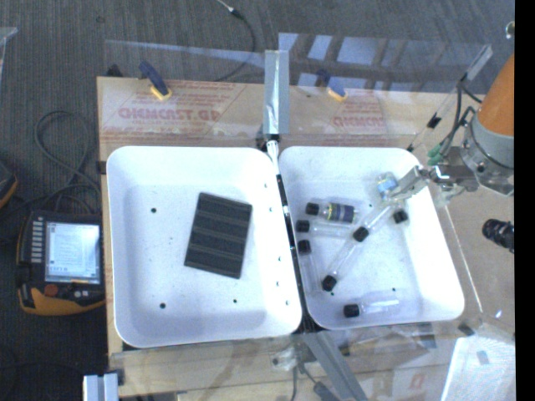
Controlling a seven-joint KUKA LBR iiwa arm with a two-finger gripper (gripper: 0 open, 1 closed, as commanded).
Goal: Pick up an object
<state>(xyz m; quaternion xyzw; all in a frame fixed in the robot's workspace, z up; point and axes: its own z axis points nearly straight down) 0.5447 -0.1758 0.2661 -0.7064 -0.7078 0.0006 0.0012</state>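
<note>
Plainly, what we might lift lies in the right bin [451, 295]: several clear tubes with black caps, scattered loosely rather than set in any order. One long tube [344, 257] lies at a slant across the middle of the bin, a short vial [336, 211] with a darker body rests just above it, another tube [369, 307] sits near the front wall, and loose black caps [303, 246] dot the floor by the left wall. We judge the scatter to come from objects being dropped in, which leaves some crossing or touching and so harder to take singly.

Near the bin's upper right corner a clear piece [391, 185] sits right at the gripper [428, 174], at the rim. We cannot tell whether the gripper is apart or together, nor whether that clear piece is between its tips or merely beside them. The arm [493, 132] comes in low from the right, which suits a reach over that corner.

Further out, the left bin [125, 224] holds a single dark ribbed block [218, 235], lying flat near its centre and well apart from the tubes. A pendant [63, 261] rests on the floor at the left.
</note>
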